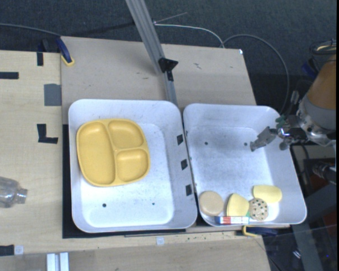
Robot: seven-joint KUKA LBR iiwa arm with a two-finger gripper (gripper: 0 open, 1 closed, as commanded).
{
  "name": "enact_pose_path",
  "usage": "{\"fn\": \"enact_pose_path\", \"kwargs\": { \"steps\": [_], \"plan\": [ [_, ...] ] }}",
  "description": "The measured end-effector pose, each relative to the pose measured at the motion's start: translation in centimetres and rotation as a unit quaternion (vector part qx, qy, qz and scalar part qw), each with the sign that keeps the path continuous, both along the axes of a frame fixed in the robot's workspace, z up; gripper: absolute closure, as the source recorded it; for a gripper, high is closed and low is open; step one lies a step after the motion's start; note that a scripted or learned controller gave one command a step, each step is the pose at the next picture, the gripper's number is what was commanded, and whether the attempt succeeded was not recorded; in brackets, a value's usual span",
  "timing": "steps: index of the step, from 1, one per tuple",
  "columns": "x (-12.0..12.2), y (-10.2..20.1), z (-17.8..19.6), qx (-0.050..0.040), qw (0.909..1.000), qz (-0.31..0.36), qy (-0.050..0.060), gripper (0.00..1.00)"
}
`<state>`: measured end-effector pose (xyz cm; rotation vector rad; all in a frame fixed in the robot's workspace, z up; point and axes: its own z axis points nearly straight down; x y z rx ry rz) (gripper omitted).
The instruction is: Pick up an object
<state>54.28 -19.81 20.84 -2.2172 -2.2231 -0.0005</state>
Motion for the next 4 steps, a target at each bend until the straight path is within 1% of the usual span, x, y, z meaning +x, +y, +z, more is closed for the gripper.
{"fn": "enact_pose_path", "kwargs": {
  "steps": [1,2,3,4],
  "plan": [
    [0.1,0.1,1.0,0.0007,1.0,0.001,0.0,1.0],
    [-3.6,-0.1,-10.6,0.0007,1.0,-0.002,0.005,1.0],
    [-5.7,1.4,-11.8,-0.0037,1.0,-0.002,-0.004,1.0],
    [-5.6,5.6,-11.8,-0.003,1.0,-0.001,-0.003,1.0]
  ]
}}
